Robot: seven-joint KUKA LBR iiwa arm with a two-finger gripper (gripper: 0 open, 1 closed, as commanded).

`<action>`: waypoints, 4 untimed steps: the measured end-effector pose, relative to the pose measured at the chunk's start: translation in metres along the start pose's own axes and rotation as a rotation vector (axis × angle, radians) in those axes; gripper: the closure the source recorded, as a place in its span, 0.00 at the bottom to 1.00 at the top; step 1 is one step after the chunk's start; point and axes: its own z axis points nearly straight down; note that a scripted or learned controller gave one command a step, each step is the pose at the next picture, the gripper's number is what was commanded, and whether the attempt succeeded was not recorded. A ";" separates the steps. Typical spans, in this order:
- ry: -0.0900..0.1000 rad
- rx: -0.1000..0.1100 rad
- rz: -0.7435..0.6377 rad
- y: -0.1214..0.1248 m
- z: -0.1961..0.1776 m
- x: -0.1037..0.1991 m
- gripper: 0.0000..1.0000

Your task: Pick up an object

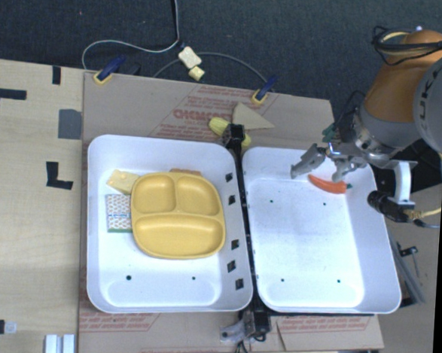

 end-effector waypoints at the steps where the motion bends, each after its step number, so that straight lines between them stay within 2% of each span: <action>1: -0.003 0.002 0.004 0.035 0.066 -0.058 0.00; 2: -0.002 -0.013 -0.002 0.055 0.122 -0.062 0.00; 3: 0.003 -0.017 -0.003 0.034 0.131 -0.078 0.00; 4: -0.003 -0.005 -0.004 0.024 0.137 -0.020 0.00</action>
